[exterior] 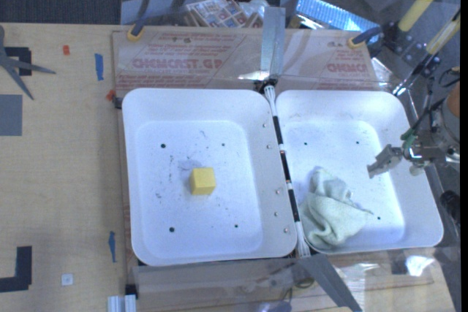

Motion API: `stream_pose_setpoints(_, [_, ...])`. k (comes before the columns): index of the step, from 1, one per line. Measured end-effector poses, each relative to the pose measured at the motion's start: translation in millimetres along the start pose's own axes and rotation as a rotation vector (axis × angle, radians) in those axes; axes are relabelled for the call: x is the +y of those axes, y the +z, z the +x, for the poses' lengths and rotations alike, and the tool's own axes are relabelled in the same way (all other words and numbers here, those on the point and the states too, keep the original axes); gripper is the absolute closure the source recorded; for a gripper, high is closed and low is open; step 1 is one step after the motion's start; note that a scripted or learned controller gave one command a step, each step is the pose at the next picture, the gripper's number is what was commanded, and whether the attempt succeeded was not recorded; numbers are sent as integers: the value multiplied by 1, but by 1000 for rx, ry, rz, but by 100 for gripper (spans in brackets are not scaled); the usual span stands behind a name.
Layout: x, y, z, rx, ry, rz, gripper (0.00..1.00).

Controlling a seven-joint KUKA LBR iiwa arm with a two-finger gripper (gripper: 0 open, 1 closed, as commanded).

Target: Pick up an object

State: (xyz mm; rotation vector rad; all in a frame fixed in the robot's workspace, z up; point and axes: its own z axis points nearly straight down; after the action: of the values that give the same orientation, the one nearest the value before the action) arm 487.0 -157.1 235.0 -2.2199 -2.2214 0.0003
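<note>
The wooden bench [58, 179] spread widest, stretching far off to the gripper's left in the view, past both bins. On it sat the two shallow white bins side by side: the right bin [344, 109] lay directly under the gripper, and the left bin [146, 113] lay beyond it, on the far side of the dark seam where the two rims met. Behind the bins, toward the top of the view from the gripper, clear plastic panels [219, 58] with red lettering stood along the bench edge.

The arm's wrist end came in from the view's right edge, thin dark cables looping above it. The gripper [382, 164] hung over the right-hand part of the right bin, a grey fingertip pointing left and slightly down toward the bin floor. Nothing showed between the fingers, but whether they stood wide or narrow could not be told from this slant.

A crumpled pale cloth [330, 210] lay in the right bin, below and left of the gripper, near it but apart, bunched against the bin's near-left corner by the seam.

Smallest, a yellow block [202, 180] rested near the middle of the left bin's floor, well apart from the gripper, across the seam to its left.
</note>
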Motion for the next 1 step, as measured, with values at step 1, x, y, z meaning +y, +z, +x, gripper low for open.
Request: stream_pose_setpoints(1, [4, 136, -35, -1, 31, -1, 0])
